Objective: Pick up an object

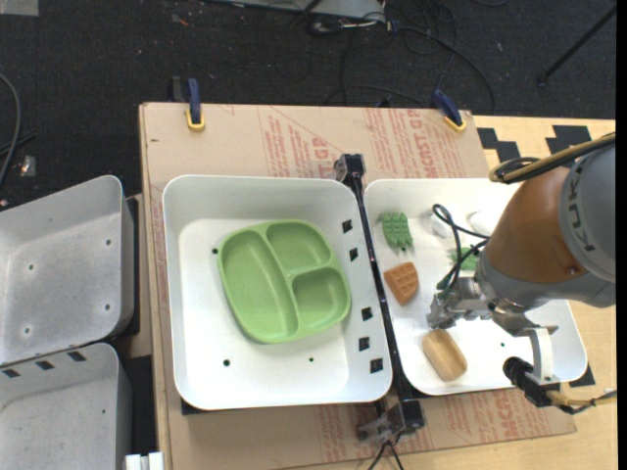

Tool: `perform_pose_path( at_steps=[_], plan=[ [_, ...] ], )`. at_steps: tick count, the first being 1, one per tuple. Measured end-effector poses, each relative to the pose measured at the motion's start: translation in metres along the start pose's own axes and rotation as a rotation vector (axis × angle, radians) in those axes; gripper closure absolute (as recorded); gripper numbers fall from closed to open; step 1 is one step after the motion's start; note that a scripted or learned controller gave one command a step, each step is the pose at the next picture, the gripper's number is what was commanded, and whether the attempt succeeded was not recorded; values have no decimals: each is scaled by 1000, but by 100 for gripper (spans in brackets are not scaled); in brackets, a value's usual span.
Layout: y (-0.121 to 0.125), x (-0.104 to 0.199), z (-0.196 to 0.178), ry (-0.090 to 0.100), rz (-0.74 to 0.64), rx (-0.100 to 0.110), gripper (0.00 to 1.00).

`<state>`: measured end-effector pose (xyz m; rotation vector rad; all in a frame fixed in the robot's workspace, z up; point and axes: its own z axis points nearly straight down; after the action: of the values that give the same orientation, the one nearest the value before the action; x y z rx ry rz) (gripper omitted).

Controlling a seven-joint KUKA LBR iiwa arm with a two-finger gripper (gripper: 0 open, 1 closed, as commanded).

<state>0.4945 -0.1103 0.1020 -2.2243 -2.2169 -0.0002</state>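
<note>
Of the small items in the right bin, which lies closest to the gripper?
The tan bread-like piece, just below the gripper. The orange waffle and green block lie farther left.

A green divided plate (285, 280) is lying in the left bin (186, 262), toward the frame's centre. In the right bin (416, 192), a green ridged block (396, 230) is sitting near the top, a waffle-like orange piece (402, 281) below it, and a tan bread-like piece (445, 354) lower still. The arm (549, 238) is reaching in from the right, its gripper (449, 309) hanging just above the tan piece.
</note>
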Motion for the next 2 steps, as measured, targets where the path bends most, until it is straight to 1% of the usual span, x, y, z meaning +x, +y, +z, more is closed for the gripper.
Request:
perform_pose_path(
  at_steps=[1, 2],
  plan=[
    [0, 2, -42, -1, -5, -4, 100],
    [7, 6, -104, -2, -7, -8, 100]
  ],
)
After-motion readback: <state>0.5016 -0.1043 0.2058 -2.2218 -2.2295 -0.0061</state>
